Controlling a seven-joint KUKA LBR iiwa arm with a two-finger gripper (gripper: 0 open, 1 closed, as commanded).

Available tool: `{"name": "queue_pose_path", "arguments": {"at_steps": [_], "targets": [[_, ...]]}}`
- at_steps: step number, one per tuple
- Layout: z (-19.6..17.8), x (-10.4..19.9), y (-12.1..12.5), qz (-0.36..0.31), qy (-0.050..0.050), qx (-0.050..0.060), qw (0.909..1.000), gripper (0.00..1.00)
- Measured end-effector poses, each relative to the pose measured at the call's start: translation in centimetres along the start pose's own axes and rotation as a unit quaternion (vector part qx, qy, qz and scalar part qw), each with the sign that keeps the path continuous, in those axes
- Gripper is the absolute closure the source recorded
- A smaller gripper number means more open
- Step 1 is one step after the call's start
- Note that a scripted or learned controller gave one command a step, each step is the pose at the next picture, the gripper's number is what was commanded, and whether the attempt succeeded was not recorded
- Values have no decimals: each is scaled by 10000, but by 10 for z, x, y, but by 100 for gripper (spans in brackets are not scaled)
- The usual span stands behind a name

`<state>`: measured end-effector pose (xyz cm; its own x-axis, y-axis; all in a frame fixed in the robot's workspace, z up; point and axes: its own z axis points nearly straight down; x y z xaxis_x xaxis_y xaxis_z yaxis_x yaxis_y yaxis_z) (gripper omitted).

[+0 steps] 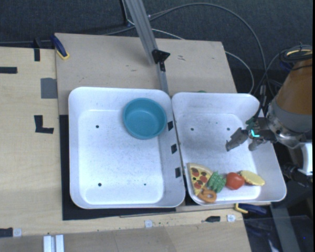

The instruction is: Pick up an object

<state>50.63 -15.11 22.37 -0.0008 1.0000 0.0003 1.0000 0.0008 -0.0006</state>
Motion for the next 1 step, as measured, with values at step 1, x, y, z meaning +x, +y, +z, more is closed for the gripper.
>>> {"name": "queue_pose_path", "arguments": {"at_steps": [1], "targets": [[0, 0, 0, 0, 0, 0, 10000, 0]]}}
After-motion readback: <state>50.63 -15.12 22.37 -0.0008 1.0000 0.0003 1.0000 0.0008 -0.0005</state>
